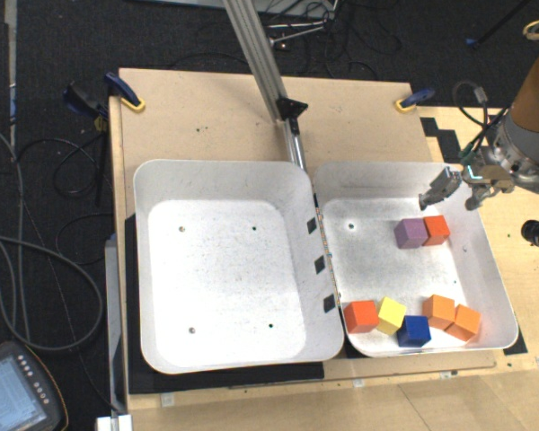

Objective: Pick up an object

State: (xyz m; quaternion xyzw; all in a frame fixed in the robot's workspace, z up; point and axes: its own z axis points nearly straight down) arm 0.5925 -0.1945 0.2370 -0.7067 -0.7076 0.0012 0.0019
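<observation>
My claw point(456, 193) hangs over the upper right part of the right bin point(494, 268), its two fingers point(436, 189) spread apart with nothing between them. My arm point(525, 124) comes in from the right, behind the claw.

Just below the claw and a little to its left lie a purple cube point(410, 233) and an orange cube point(437, 229), touching each other, the orange one nearer the claw. Neither touches my fingers.

Farther below, along the bin's near edge, sits a row of blocks: two orange blocks point(453, 316) almost straight under the claw and pressed together, then a blue cube point(414, 331) to their left, a yellow cube point(391, 315) touching it, and another orange cube point(361, 315) farthest left of the claw.

Well off to the claw's left is the left bin point(153, 241), joined to the right one along the middle. Both rest on the table point(207, 115). Above and left of the claw a metal pole point(256, 48) slants across the table, and clamps point(415, 99) grip the table's far edge.
</observation>
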